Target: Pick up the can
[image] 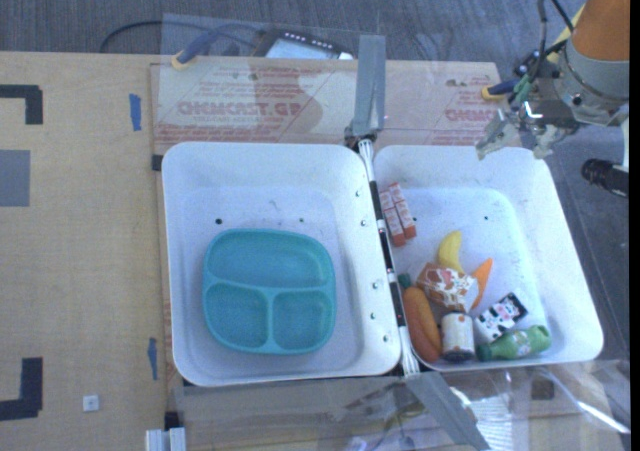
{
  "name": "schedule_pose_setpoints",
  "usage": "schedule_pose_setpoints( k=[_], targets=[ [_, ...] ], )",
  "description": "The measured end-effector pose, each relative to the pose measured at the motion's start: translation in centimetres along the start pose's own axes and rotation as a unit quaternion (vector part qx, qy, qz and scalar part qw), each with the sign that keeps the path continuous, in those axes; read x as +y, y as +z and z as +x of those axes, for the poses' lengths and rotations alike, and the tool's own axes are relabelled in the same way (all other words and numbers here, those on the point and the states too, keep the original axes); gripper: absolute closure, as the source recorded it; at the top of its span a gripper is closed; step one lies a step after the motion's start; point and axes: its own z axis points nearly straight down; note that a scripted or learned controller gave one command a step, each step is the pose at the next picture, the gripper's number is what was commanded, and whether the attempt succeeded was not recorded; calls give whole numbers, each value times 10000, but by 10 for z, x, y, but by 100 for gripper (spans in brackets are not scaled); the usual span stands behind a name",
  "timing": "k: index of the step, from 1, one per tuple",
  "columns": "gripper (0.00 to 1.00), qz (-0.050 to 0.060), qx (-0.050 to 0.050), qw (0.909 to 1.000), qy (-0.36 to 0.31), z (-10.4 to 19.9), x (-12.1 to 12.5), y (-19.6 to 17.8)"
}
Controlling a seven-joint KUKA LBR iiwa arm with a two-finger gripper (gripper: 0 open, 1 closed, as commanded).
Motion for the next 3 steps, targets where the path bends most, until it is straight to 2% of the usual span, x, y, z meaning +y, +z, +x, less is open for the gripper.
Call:
schedule_pose_setpoints(
  k=[1, 2, 3],
  targets=[
    [0, -4, 2, 9839, -1790, 36, 6, 149],
    [0, -26, -12, 9975, -706, -22, 22, 165],
    [0, 19, 138, 9982, 582, -50, 28, 163]
  ],
)
